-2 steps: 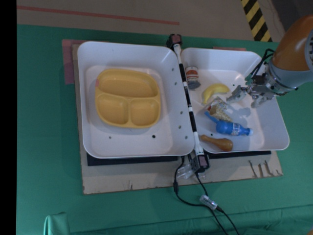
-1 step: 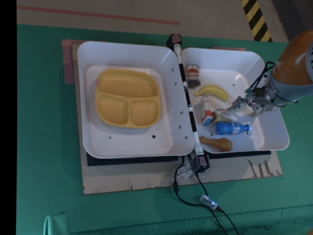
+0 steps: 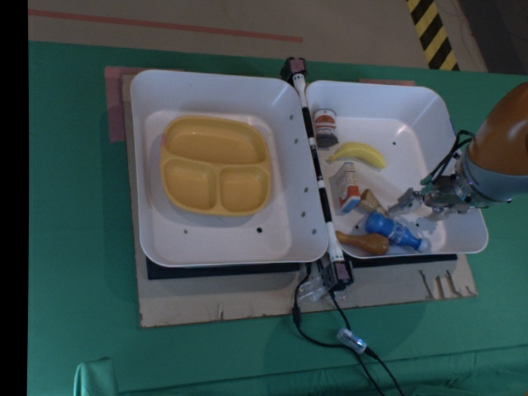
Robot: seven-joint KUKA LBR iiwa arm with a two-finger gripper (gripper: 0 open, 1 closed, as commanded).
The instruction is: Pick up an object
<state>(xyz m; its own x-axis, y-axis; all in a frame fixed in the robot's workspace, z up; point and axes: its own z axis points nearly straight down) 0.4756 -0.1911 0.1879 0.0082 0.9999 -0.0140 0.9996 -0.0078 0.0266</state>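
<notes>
One drumstick (image 3: 363,242), one blue bottle (image 3: 394,230), one banana (image 3: 359,153), two bins (image 3: 206,89).

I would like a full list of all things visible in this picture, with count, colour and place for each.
bins: two, white, side by side on the bench
tray: one, yellow, three compartments, in the left bin
can: one, red and white, right bin, far side
banana: one, yellow, right bin, middle
tube: one, white and red, right bin
bottle: one, blue, right bin, near side
drumstick: one, brown, right bin, near edge
cable: one, black, on the green cloth
gripper: one, grey, over the right bin, above the bottle
</notes>
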